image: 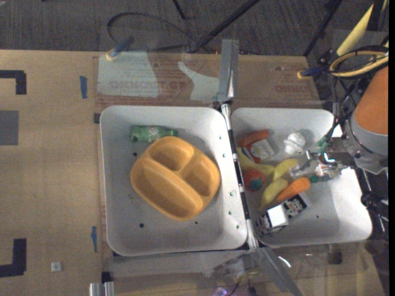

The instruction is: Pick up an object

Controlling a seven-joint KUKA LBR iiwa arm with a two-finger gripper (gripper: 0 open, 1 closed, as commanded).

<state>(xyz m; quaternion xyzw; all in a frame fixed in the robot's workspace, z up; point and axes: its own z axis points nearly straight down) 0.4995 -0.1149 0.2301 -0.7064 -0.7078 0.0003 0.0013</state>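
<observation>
Gripper (316, 167) low over right bin (345, 221); finger state cannot be told. Carrot (291, 190) lies just below-left of it, long axis slanting up toward the tool.

The worktop (49, 184) is tan board carrying two shallow white bins side by side. At nine o'clock, the left bin (117, 227) holds a yellow divided plate (175, 177) lying tilted near its centre, with a small green packet (153, 132) touching the plate's twelve o'clock edge. Strips of blue tape (83, 86) sit toward ten o'clock on the board, with black corner marks (15, 81) at the far nine o'clock edge. Dark tripod legs (234, 14) cross the grey carpet at twelve o'clock.
</observation>
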